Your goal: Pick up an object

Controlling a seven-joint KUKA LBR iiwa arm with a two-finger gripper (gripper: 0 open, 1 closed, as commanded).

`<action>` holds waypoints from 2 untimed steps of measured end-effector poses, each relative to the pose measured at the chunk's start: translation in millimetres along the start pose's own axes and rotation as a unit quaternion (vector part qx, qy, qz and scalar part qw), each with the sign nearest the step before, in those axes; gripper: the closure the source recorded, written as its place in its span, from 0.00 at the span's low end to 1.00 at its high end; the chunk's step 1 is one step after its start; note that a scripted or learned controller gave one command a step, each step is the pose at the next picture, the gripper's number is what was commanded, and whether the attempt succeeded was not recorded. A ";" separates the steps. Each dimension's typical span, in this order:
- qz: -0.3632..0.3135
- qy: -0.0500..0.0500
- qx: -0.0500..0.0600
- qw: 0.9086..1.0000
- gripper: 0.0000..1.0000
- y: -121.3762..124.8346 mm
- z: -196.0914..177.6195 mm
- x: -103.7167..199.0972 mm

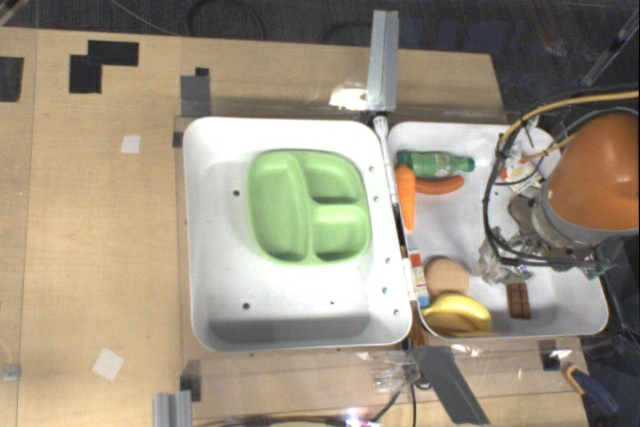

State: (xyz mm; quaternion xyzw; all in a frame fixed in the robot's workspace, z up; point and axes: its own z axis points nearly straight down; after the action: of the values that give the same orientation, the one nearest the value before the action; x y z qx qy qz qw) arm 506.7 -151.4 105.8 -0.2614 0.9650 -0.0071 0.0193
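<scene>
Camera view, looking down on bench (pixel 90 245): green divided tray (pixel 305 205) lying in left bin (pixel 215 315). Right bin (pixel 590 315) holding green bottle (pixel 435 162), carrot (pixel 405 197), red pepper (pixel 440 184), tan roll (pixel 446 275), yellow banana (pixel 458 313), brown bar (pixel 517 299). Gripper (pixel 515 255) lowered near brown bar, under orange band (pixel 595 170); grip state impossible to tell.

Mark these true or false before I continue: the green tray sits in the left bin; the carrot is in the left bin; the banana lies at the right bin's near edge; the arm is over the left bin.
1. The green moulded divided tray sits in the left white bin. True.
2. The orange carrot is in the left bin. False: right white bin.
3. The yellow banana lies at the right bin's near edge. True.
4. The grey arm is over the left bin. False: over the right.
</scene>
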 end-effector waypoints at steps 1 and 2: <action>-0.194 0.010 -0.009 0.981 1.00 -54.5 -91.2 3.6; -0.516 0.006 -0.017 0.856 1.00 -67.3 -70.8 -9.3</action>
State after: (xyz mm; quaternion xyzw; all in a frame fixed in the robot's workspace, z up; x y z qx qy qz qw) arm 545.7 -204.6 178.5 -0.7224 0.6915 -0.0016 0.0031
